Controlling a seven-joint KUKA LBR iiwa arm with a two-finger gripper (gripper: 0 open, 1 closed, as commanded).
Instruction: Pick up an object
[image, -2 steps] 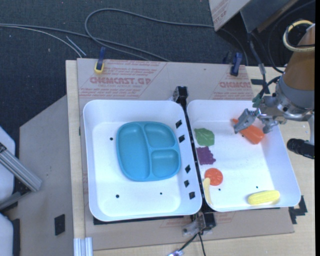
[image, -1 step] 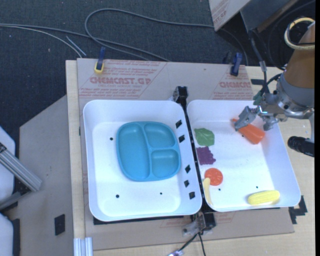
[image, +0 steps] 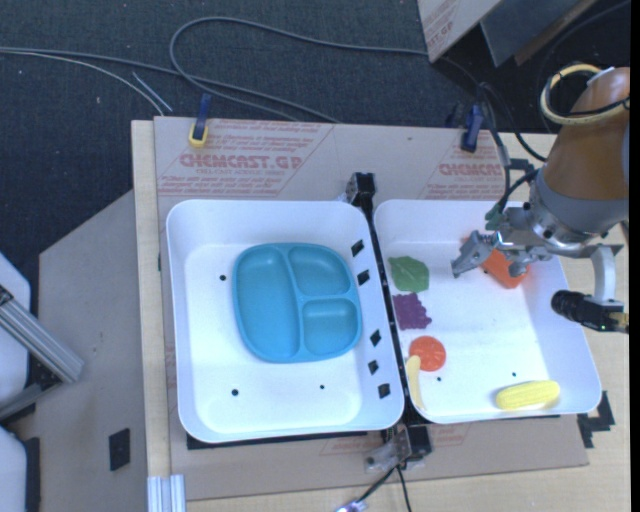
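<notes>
The orange object (image: 505, 270) lay in the right bin (image: 560, 340), directly at the claw (image: 490, 262), partly hidden under the metal fingers, so its exact shape could not be made out. The claw hung low over that bin's far side, with one finger reaching left of the orange object and the rest of the mechanism crowding over it. Whether the fingers were spread or closed, and whether the object sat between them or merely beneath them, could not be told from this slant.

Left of the claw, near the divider, lay a green piece (image: 408, 272), and just nearer the camera from it a purple piece (image: 411, 311). Farther toward the camera sat a red-orange ball (image: 428, 353) touching a yellow strip (image: 413, 383), and nearer still, well apart from the claw, a yellow corn-like piece (image: 528, 395). The left bin (image: 200, 350) held a blue divided plate (image: 297, 300).

The likely risk was a poor grip: if the fingers were offset on the orange object, closing could push it aside or pinch only an edge, and it would probably slip free on lifting. The green piece seemed far enough off to escape a knock.
</notes>
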